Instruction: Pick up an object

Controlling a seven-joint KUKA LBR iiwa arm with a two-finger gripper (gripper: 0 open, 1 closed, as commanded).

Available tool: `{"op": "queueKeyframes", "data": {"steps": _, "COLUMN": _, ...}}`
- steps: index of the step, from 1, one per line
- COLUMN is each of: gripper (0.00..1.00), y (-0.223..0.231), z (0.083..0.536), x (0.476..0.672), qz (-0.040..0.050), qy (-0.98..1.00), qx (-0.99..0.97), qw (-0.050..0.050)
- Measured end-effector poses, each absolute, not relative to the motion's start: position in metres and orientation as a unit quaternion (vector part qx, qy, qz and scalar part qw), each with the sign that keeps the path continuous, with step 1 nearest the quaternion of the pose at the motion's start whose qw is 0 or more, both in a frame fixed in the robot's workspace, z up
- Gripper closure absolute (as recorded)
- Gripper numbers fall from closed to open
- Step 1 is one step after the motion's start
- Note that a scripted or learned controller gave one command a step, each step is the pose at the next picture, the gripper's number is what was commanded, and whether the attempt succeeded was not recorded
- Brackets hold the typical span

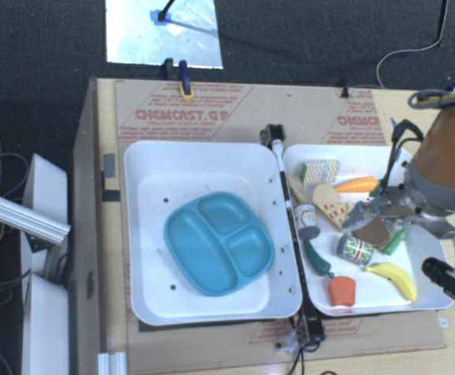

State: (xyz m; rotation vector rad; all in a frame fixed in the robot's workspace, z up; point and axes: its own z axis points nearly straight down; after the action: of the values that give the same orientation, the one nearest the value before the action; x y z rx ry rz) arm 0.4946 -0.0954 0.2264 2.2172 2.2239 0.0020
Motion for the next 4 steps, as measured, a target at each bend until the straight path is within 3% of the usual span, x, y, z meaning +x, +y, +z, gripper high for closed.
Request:
{"op": "queueKeyframes", "data": {"steps": 1, "gripper": 0.0, "y": -0.133, "z": 0.093, "x": 0.55, "qz": 0.0024, "qy": 0.708, "qx": 0.706, "qw": 0.003}}
{"op": "queueKeyframes", "data": {"steps": 2, "gripper": 0.0, "y": -0.149, "z": 0.086, "x": 0.617, "qz": 0.0013, "qy": 0.708, "qx": 0.706, "qw": 0.002}}
{"op": "queueKeyframes", "data": {"steps": 3, "gripper": 0.0, "y": -0.135, "z": 0.084, "x": 0.582, "qz": 0.0003, "qy": 0.708, "qx": 0.707, "qw": 0.0}}
{"op": "queueKeyframes", "data": {"steps": 4, "gripper": 0.0, "y": -0.165, "z": 0.083, "x": 0.652, "qz": -0.0033, "qy": 0.708, "qx": 0.707, "qw": -0.005}}
